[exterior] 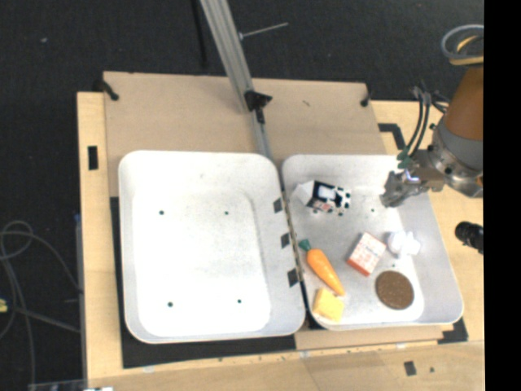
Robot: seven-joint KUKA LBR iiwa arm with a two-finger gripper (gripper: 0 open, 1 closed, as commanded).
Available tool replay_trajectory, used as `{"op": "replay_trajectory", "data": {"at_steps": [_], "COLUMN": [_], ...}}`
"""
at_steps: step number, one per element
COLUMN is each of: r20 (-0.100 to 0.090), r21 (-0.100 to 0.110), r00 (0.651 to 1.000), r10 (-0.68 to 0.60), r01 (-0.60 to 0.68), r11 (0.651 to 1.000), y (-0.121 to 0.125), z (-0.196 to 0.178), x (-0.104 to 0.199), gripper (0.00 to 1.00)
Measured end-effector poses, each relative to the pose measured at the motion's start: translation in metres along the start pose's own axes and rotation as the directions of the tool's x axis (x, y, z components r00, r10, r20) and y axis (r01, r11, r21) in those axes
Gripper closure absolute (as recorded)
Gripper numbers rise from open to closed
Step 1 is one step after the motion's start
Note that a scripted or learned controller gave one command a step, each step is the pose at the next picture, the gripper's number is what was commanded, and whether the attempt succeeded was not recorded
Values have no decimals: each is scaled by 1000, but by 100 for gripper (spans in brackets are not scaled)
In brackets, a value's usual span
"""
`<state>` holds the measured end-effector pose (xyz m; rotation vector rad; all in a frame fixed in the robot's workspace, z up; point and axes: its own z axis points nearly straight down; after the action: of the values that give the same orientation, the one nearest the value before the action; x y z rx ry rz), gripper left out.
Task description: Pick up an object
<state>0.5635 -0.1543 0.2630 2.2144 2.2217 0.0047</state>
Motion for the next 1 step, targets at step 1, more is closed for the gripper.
{"op": "replay_trajectory", "data": {"at_steps": [1], "r20": [-2], "r21": [2], "r00": [1000], "r10": [-5], "r01": [5], "r11": [1000], "y": [24], "z": [-6], "x": [53], "gripper": [100]}}
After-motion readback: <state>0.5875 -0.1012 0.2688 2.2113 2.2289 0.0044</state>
